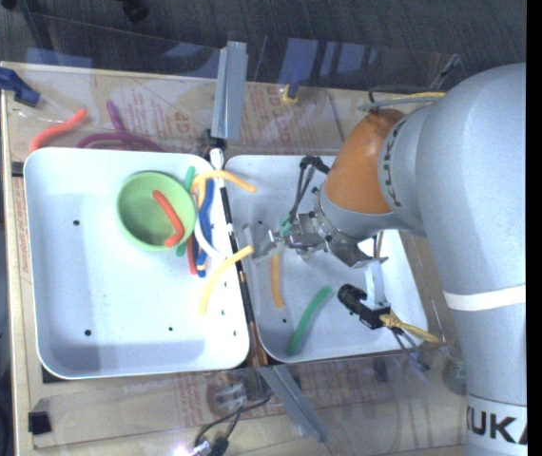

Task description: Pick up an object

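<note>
Gripper (282, 240) is down in the right bin (347, 342), hanging over its left half, close to the rim it shares with the left bin (109, 323). Honestly can't tell if it's open or closed from this angle, the wrist covers too much of it.

Stuff you could grab in the right bin: closest to the front edge is a green curved strip (307, 319), lying flat on the floor at a slant. Just behind that, an orange stick (276, 281) lies straight, its far end right under the gripper. Can't say whether they touch.

Over the rim, a yellow strip (222, 275) lies diagonally in the left bin with its upper end up at the shared rim, very near the gripper. Further back a green bowl (143, 215) sits upright, with a red bent piece (168, 212) in it. Between the bowl and the rim is a tangle of strips: a blue one (207, 202), a red one (193, 259), and another yellow one (230, 180) poking across toward the right bin.

Way at the back, on the bench (147, 103) beyond the left bin, an orange piece (57, 129) and a pink tube (124, 142) lie near each other, plus a blue clamp (12, 84) at the far corner.
</note>
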Action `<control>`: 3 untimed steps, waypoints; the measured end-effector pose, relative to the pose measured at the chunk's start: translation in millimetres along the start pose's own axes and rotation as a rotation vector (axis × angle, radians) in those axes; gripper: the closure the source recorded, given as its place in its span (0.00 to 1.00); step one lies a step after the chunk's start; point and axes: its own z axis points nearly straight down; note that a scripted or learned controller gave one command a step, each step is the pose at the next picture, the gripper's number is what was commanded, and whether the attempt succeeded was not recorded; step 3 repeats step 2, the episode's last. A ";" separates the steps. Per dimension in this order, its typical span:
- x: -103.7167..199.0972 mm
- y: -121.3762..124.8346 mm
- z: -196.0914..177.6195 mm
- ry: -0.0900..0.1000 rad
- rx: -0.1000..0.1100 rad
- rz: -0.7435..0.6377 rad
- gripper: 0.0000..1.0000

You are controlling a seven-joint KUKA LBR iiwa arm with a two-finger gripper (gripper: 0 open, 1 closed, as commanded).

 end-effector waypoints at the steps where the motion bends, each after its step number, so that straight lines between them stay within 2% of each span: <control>1: 0.3 -0.3 -9.2 0.001 0.003 -0.003 1.00; 2: -2.4 42.7 -117.8 0.001 -0.001 -0.067 1.00; 3: -2.4 42.7 -117.8 0.001 -0.001 -0.067 1.00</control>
